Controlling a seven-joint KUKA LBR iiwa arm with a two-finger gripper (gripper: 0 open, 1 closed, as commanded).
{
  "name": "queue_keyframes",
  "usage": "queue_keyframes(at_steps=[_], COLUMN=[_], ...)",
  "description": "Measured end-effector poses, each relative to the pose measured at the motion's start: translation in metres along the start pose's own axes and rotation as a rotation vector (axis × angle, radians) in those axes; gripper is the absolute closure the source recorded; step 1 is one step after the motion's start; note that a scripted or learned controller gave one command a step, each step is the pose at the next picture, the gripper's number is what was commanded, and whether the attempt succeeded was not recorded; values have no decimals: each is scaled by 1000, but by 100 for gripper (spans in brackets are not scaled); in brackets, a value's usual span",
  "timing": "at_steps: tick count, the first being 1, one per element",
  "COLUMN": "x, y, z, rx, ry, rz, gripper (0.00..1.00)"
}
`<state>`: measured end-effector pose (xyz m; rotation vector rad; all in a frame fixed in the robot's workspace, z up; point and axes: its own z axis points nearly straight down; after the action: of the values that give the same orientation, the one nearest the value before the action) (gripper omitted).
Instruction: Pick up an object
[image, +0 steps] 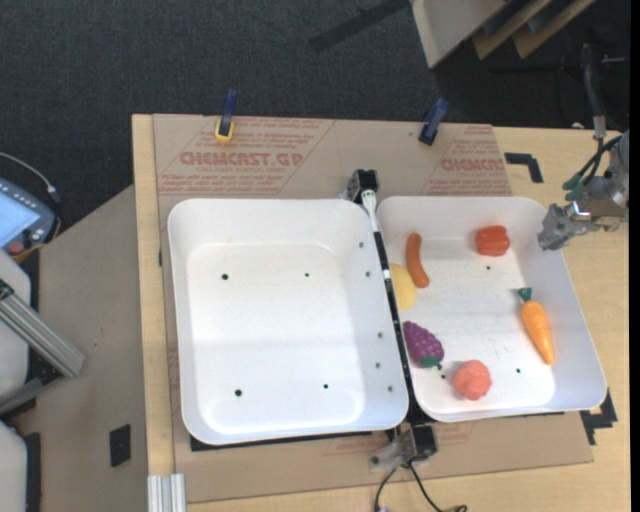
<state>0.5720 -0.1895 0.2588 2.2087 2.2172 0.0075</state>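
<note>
Peach-coloured toy fruit (471, 379) nearest — probably light, slick plastic, best pinched across the middle; gripper (556, 228) state unclear.

You are looking at a robotics lab or test cell, not a home or kitchen. The bench (300, 470) is topped with a sheet of brown board printed with a maker's name (240, 158), held at the upper edge by a yellow clamp (226, 128) and a blue clamp (433, 122). Two shallow white bins (190, 300) sit side by side, the right one holding plastic toy food such as a carrot (538, 330). Dark carpet (120, 60) surrounds the bench, and at the far left you see what may be an aluminium frame rail (35, 325).
</note>
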Motion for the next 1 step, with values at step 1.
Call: queue_keyframes(at_steps=[1], x=[0], y=[1], z=[-10], rx=[-3], ry=[-1], rz=[-1], gripper=[100])
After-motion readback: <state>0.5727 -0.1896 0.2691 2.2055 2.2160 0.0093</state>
